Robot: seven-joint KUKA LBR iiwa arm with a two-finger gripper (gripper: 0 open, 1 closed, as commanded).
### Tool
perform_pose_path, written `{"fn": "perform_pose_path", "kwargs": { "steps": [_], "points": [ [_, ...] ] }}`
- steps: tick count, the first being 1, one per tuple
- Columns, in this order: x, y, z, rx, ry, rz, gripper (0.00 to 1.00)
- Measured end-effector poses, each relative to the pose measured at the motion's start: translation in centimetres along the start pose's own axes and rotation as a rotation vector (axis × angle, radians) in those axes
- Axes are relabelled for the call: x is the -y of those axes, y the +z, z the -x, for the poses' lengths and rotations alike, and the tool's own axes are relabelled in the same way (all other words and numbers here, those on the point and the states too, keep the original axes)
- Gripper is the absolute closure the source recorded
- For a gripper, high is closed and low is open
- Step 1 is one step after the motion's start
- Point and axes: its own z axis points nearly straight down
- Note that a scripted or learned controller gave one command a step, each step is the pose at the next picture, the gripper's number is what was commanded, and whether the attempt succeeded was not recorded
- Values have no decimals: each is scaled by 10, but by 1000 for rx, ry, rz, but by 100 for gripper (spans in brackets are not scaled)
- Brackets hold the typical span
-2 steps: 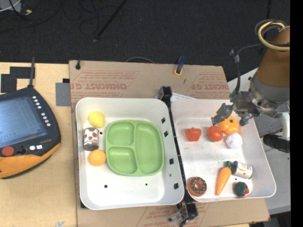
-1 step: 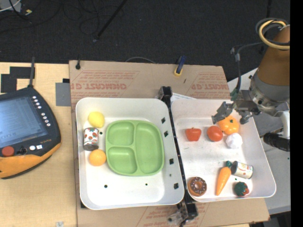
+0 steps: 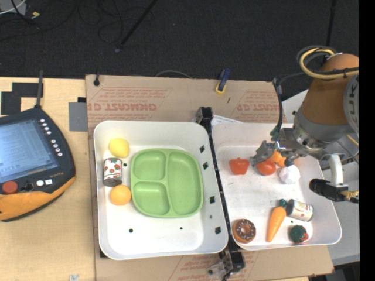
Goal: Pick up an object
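- Counted two shallow white bins, smooth plastic with rounded corners: left bin (image 3: 111, 233), right bin (image 3: 328, 230), side by side on brown printed cardboard (image 3: 146, 101).
- Took the green divided tray (image 3: 166, 182) as landmark: one piece, glossy plastic, three compartments, rounded rectangle, lying in left bin.
- Left of tray, three items in a column: one yellow lemon-shaped fruit (image 3: 119, 147) uppermost, one small cylindrical can (image 3: 112, 171) with red-spotted label in the middle, one round orange fruit (image 3: 120, 195) lowest.
- Right of tray, in right bin: one red pepper-like piece (image 3: 238, 166), one red tomato-like ball (image 3: 266, 168), one crumpled white lump (image 3: 289, 174), one tapered orange carrot (image 3: 275, 223), one round chocolate donut (image 3: 244, 230) with sprinkles, one small bottle (image 3: 297, 210) lying on its side with pale label, one red strawberry-like piece (image 3: 298, 233) with green top.
- Gripper (image 3: 267, 154) seen far right of tray, low over the tomato-like ball and touching or nearly touching it; an orange bit just beside it, kind not resolved.
- Finger state not resolved: dark metal parts overlapped the toys, so grasp or release could not be told.
- Noted one teach pendant (image 3: 32, 163), grey and orange with lit screen, well left of tray on the bench.
- Noted one blue clamp (image 3: 222, 82) above tray at cardboard edge.
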Motion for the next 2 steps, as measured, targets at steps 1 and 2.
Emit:
{"fn": "perform_pose_path", "kwargs": {
  "steps": [1, 2],
  "points": [
    [3, 64, -1, 0, 0, 1, 0],
    [3, 105, -4, 0, 0, 3, 0]
  ]
}}
